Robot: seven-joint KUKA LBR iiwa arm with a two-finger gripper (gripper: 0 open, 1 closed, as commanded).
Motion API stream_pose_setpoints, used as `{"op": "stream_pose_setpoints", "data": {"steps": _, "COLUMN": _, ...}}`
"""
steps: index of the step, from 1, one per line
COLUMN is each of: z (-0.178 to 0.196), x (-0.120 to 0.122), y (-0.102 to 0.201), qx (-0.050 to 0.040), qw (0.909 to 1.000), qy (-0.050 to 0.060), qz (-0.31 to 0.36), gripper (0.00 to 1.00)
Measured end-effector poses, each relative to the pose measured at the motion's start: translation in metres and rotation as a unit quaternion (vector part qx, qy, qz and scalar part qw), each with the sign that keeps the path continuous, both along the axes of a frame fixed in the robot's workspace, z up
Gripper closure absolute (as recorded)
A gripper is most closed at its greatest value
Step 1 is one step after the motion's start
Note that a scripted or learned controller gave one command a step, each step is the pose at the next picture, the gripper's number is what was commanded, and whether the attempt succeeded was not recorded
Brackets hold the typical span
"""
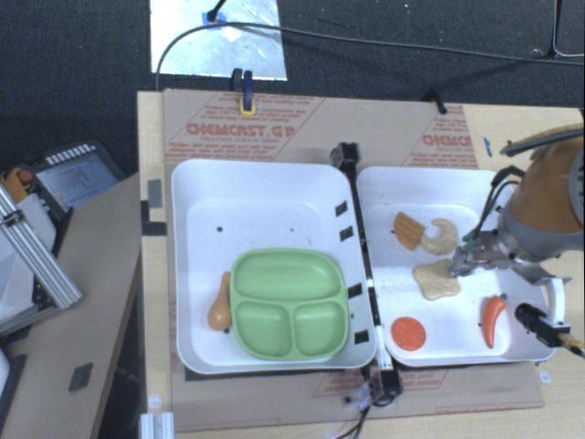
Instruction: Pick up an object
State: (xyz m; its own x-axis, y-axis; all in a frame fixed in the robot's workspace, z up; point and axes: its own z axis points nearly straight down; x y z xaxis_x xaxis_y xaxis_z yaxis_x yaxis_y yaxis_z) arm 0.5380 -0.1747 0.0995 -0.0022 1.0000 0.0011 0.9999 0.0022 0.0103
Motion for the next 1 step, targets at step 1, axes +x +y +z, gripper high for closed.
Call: {"op": "stream_pose_setpoints", "data": {"steps": 1, "z": 0.0642, "x": 0.0029, "y": -0.0037, "qx": -0.0019, "qw": 1.0000, "qy": 0.001, "qz": 0.001, "gripper": 1.00}}
